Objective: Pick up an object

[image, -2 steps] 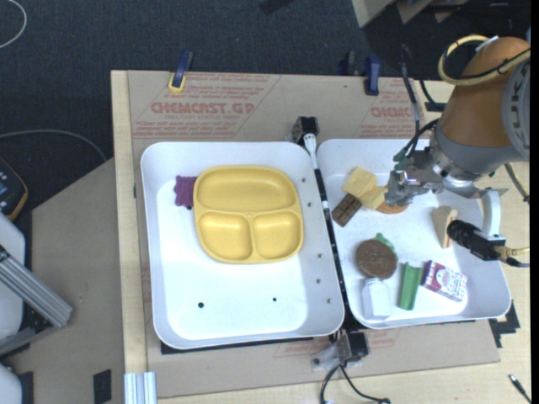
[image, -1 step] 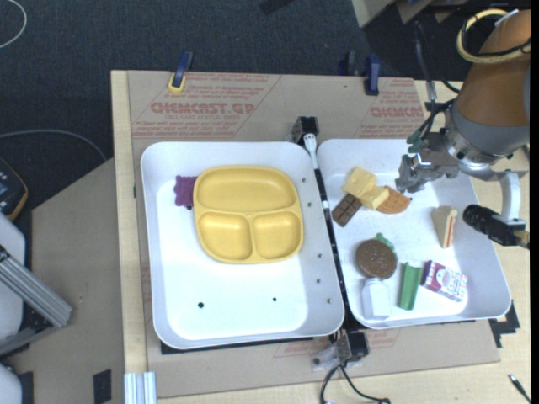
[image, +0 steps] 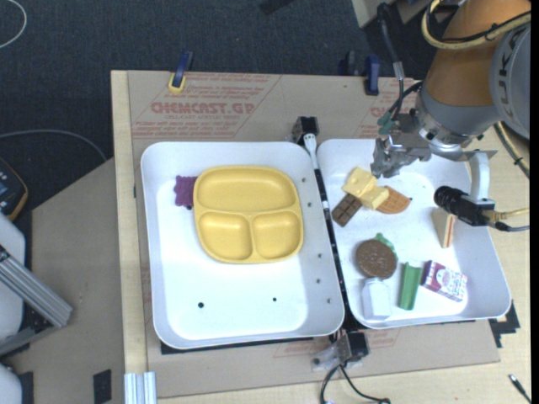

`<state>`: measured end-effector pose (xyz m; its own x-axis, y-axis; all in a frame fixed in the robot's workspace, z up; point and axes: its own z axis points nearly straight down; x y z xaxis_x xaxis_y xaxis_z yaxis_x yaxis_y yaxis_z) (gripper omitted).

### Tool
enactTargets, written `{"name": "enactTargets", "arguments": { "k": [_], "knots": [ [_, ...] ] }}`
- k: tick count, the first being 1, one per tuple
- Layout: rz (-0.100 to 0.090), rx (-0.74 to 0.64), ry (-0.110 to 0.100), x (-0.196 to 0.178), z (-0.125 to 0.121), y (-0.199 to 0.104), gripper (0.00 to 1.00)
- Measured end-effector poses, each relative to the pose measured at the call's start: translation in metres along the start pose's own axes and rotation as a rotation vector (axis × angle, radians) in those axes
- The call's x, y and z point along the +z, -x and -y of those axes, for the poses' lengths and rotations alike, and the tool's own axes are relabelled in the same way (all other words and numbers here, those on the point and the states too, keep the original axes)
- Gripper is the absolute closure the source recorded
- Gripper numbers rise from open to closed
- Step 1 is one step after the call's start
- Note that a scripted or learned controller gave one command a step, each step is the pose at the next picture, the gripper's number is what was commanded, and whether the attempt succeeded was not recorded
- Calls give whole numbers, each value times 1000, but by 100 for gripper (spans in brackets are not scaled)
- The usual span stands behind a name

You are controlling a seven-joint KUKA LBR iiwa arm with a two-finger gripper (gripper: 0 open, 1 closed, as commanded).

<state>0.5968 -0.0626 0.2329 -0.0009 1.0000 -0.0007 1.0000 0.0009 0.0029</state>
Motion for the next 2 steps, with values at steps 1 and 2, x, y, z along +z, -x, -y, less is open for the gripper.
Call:
{"name": "enactTargets", "arguments": {
  "k": [1, 2],
  "knots": [
    [1, 0, 1, 17, -22, -23, 100],
    [0, 0, 1, 17, -29, -28, 100]
  ]
}}
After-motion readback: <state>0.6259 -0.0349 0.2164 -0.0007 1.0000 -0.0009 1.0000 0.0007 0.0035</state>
